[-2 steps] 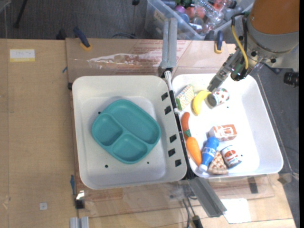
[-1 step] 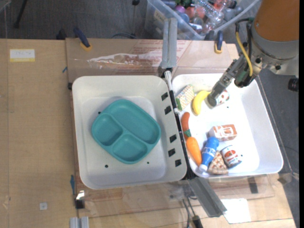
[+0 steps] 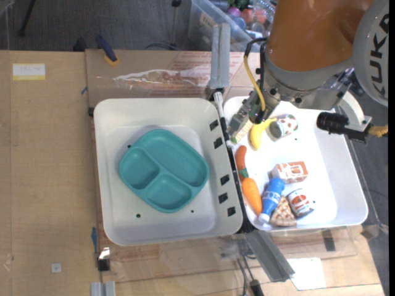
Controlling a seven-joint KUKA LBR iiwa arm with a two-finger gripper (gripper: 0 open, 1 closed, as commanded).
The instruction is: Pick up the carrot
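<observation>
Hovering my gripper [image 3: 242, 119] at right bin's [image 3: 352, 165] far-left corner — grip state unclear. Carrot [image 3: 251, 194] untouched, nearer front; next: shift over it, descend.

Wooden bench [image 3: 43, 184] – two white bins
Left bin [image 3: 111, 165] sits touching the right bin [image 3: 345, 190]; beyond the left bin, perhaps a clear plastic wrapper [image 3: 154, 77].

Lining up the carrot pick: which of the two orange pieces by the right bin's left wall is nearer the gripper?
The slimmer upper one, just below the banana, is nearer the gripper. The fatter one lies beside the blue bottle.
</observation>
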